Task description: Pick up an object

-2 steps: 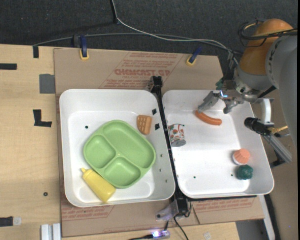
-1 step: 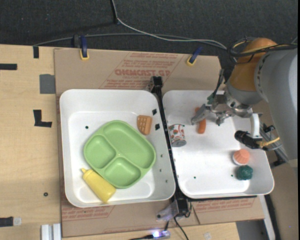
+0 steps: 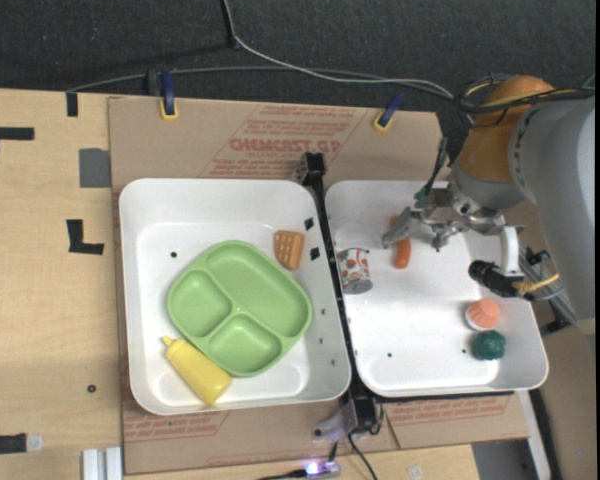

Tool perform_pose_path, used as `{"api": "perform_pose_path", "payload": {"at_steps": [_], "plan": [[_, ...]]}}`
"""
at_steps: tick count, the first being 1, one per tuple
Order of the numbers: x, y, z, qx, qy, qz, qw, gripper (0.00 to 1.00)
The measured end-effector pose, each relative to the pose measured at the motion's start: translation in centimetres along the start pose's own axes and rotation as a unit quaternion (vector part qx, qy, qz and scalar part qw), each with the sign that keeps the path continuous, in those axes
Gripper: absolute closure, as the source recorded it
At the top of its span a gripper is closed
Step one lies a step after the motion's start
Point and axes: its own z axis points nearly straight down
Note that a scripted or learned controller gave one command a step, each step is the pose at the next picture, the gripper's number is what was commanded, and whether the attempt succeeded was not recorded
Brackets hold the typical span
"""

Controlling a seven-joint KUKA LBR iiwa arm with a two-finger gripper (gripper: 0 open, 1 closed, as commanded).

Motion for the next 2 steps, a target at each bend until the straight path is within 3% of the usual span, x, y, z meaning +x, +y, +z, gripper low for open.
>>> {"api": "perform_pose_path", "payload": {"at_steps": [1, 2], "plan": [[0.0, 0.1, -1.1, -0.002, -0.001, 0.0, 1.0, 1.0], [-0.8, 0.4, -5.9, -0.001, 0.001, 0.0, 1.0, 1.0]]}}
